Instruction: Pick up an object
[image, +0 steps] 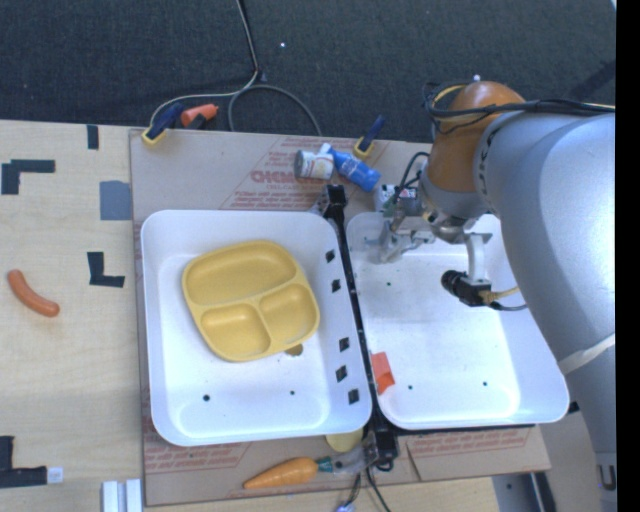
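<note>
Pincer (385, 243) is hanging at the right bin's (455, 415) far left corner, grip too blurry to tell, seemingly hunting; next it needs something to grab.

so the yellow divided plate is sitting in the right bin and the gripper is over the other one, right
Not quite: the yellow divided plate lies in the left bin, not the right one. The gripper is over the right bin, near its upper left corner. The camera view shows both.
</note>
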